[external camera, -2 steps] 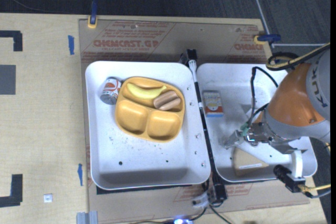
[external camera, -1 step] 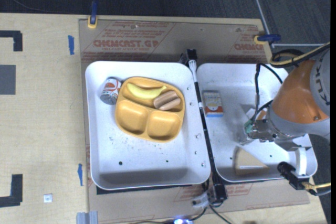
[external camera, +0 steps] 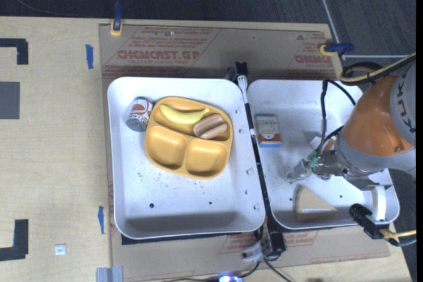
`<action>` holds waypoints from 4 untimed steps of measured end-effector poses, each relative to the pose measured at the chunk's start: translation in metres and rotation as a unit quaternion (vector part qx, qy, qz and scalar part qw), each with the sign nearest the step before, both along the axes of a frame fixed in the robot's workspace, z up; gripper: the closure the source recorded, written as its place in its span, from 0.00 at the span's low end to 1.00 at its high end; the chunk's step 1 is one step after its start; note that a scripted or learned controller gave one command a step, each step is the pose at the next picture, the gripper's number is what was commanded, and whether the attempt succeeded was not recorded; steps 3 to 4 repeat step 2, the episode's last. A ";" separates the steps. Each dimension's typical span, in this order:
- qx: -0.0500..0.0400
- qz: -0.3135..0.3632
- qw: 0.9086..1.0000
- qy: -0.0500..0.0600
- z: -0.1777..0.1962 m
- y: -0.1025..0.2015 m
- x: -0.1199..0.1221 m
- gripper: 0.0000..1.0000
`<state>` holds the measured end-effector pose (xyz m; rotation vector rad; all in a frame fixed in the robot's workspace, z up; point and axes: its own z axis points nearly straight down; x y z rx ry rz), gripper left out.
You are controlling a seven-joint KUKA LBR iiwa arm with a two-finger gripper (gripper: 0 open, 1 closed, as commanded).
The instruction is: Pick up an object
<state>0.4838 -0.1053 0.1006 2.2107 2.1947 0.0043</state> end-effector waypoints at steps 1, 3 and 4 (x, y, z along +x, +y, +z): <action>-0.001 0.000 1.000 -0.002 0.010 0.000 0.001 1.00; 0.009 0.005 1.000 0.010 0.084 0.149 -0.004 1.00; 0.009 0.005 1.000 0.010 0.084 0.149 -0.004 1.00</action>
